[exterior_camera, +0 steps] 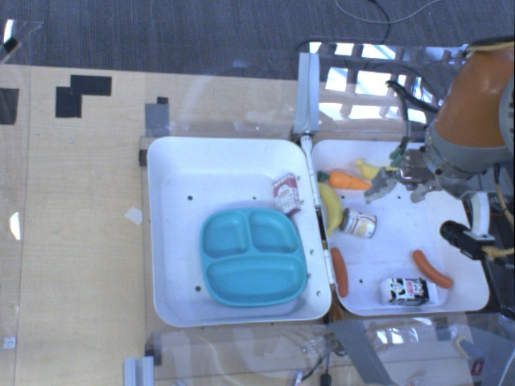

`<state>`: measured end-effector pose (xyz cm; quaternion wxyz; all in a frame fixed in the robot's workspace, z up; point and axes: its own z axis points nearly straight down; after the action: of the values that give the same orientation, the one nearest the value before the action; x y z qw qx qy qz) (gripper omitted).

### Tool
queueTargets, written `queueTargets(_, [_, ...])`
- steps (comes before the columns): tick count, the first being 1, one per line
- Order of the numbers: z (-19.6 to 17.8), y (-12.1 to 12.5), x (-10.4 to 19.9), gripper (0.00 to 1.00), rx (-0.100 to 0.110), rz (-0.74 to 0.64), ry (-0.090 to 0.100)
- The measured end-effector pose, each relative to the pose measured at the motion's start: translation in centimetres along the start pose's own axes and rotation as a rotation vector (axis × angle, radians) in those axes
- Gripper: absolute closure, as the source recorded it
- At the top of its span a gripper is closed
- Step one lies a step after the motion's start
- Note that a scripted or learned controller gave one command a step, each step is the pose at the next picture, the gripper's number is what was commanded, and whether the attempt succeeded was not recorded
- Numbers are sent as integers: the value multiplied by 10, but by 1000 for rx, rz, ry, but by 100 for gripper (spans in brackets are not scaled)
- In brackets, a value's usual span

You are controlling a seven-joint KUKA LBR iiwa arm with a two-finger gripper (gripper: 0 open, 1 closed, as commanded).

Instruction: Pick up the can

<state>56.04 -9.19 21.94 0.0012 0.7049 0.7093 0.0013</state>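
Two-finger gripper (392, 177), jaws open and holding nothing, hovers right and far of small silver tin can (358, 224) lying beside yellow banana (329, 205); centre over can, avoid banana.

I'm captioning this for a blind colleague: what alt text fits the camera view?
A grey arm with an orange band holds its gripper above the right white bin, up and to the right of a small silver can lying on its side. Near it lie a yellow banana, an orange carrot and two sausages; the left white bin holds a blue divided plate.
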Motion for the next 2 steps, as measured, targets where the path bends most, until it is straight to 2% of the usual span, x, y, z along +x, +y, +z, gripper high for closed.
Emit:
queueTargets(1, [112, 12, 2, 0, 3, 89, 0])
queueTargets(2, [107, 36, -50, 0, -3, 177, -1])
